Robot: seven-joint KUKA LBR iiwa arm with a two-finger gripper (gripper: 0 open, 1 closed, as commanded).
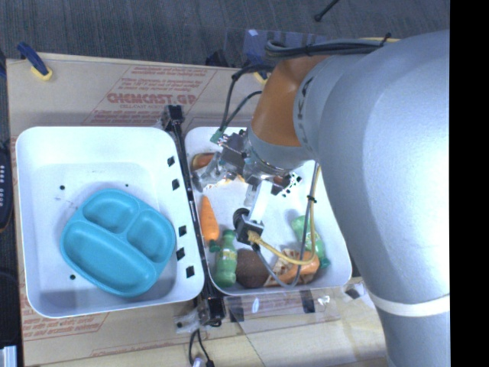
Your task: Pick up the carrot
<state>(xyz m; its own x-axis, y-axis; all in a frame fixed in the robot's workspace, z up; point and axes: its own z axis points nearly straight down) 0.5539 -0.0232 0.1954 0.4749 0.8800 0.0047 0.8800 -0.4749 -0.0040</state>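
Camera view: white bins (29, 205) on printed cardboard (145, 92), grey carpet (114, 10) beyond, tool (211, 171) state unclear

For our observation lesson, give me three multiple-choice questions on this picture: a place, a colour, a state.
1. Where is the carrot? A in the view's left bin; B in the view's right bin; C on the bench outside.
2. What colour is the divided plate? A red; B blue; C yellow.
3. How is the carrot? A lying on the bin floor; B raised in the air; C cut in slices.
Answers: 1 B, it lies by that bin's left wall; 2 B, the plate is plainly blue; 3 A, it rests whole on the floor.
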